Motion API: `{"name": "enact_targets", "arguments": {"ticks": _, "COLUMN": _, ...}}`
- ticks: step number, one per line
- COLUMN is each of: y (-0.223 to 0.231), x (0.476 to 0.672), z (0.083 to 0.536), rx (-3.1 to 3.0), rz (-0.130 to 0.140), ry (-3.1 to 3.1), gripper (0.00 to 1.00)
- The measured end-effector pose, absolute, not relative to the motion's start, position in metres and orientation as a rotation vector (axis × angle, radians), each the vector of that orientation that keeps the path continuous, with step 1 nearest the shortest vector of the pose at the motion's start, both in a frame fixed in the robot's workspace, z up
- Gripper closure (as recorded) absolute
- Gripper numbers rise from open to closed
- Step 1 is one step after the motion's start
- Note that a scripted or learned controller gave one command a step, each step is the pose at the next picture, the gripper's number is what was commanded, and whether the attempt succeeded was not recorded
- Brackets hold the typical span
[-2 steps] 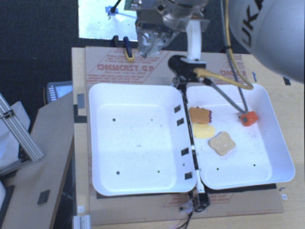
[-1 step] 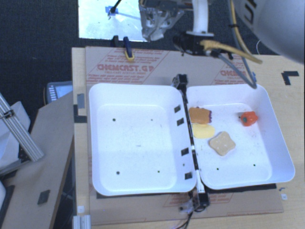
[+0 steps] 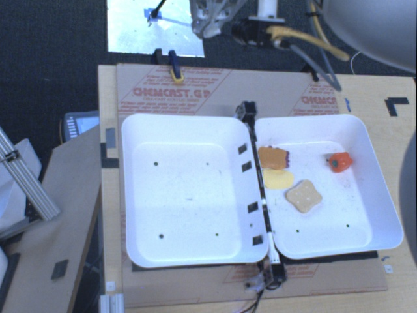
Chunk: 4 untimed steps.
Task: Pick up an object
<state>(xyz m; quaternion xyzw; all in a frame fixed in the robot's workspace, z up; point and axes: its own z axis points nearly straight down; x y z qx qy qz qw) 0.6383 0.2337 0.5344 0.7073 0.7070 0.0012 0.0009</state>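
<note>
Up at the top of the view the gripper [image 3: 210, 15] hangs high above the bench, well back from both bins, over the dark floor and the edge of a shiny metal sheet [image 3: 140, 18]. Its fingers point down and look slightly parted, with nothing between them. Down on the bench, 2 shallow white bins sit side by side on a printed cardboard sheet [image 3: 195, 91], clipped together along the middle. The left bin [image 3: 140, 175] shows just its bare white floor with a few small dark dots. The right bin [image 3: 374, 194] holds 4 small items, all well apart from the gripper: an orange-brown piece with a purple edge [image 3: 273, 157] hard against the dividing wall, a flat pale yellow piece [image 3: 279, 180] touching it just below, a tan toast-shaped piece [image 3: 303, 196] just beside the yellow one, and a small red-orange object with a green spot [image 3: 339, 162] alone toward the far right side.
</note>
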Motion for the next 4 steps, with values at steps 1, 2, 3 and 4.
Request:
{"name": "enact_targets", "arguments": {"ticks": 1, "y": 0.234, "x": 0.667, "z": 0.529, "rx": 2.221, "rz": 0.005, "ry": 2.219, "gripper": 1.0}}
{"name": "enact_targets", "arguments": {"ticks": 2, "y": 0.234, "x": 0.587, "z": 0.488, "rx": 2.217, "rz": -0.005, "ry": 2.232, "gripper": 1.0}}
{"name": "enact_targets", "arguments": {"ticks": 3, "y": 0.234, "x": 0.604, "z": 0.538, "rx": 2.213, "rz": 0.011, "ry": 2.226, "gripper": 1.0}}
{"name": "enact_targets", "arguments": {"ticks": 4, "y": 0.234, "x": 0.635, "z": 0.535, "rx": 2.22, "rz": 0.004, "ry": 2.22, "gripper": 1.0}}
